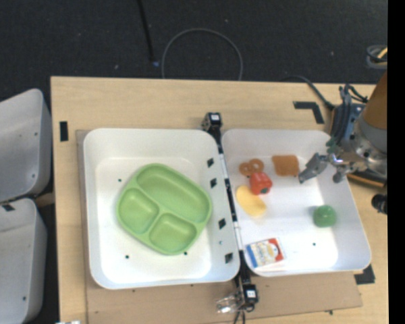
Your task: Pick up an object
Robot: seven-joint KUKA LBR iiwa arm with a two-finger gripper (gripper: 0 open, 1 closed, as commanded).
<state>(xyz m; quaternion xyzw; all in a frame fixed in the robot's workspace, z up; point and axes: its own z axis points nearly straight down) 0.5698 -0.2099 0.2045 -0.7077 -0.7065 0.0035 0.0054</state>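
Resting on dark carpet: wooden bench [135,103] | gripper [322,169] spread open, grasping nothing

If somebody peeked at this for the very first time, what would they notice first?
Probably the big green divided plate, lying alone in the left white bin. Next come the small colourful things in the right bin: a red piece touching a yellow one, an orange ring, a brown block, a green ball and a small packet. The arm's tool hangs over that bin's far right side.
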